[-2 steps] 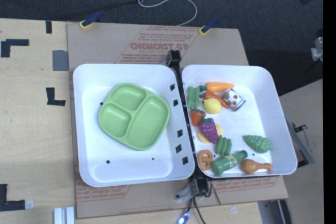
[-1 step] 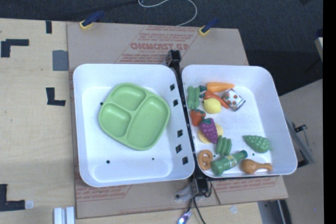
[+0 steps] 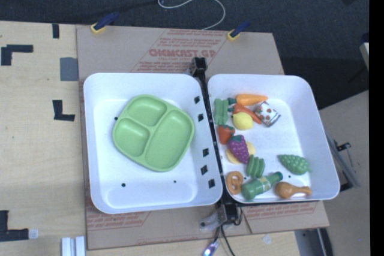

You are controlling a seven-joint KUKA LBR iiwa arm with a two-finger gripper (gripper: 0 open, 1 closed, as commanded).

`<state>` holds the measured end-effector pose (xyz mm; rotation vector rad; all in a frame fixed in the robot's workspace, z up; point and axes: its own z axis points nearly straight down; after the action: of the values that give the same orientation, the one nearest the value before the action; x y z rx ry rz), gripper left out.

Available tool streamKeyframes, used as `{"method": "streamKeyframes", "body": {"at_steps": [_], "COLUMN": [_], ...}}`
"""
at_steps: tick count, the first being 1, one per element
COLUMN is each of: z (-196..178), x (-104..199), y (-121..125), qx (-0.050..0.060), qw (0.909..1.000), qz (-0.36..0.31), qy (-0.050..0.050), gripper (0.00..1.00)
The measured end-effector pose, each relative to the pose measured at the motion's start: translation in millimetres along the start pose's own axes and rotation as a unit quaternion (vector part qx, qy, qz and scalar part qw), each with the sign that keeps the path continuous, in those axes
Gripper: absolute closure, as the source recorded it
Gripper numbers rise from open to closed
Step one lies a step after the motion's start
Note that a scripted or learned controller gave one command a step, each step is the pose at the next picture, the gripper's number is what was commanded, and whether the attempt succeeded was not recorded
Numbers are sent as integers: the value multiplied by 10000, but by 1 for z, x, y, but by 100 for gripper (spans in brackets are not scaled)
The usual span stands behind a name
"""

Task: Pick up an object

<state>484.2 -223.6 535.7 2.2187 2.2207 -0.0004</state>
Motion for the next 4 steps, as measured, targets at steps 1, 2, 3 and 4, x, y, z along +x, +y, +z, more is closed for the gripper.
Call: {"method": "streamKeyframes", "body": {"at_steps": [1,2,3,4], "z": [-10,-20,-30,-40], "x": [0,1,1,2], "y": [1,1,2,3], "qx": [-1,-4,-6,-11], "qw": [10000,10000,10000,10000], "qz": [-4,-10,-16,-22], "qy": [-9,-16,-21,-26], "gripper": [100,100,100,100]}}
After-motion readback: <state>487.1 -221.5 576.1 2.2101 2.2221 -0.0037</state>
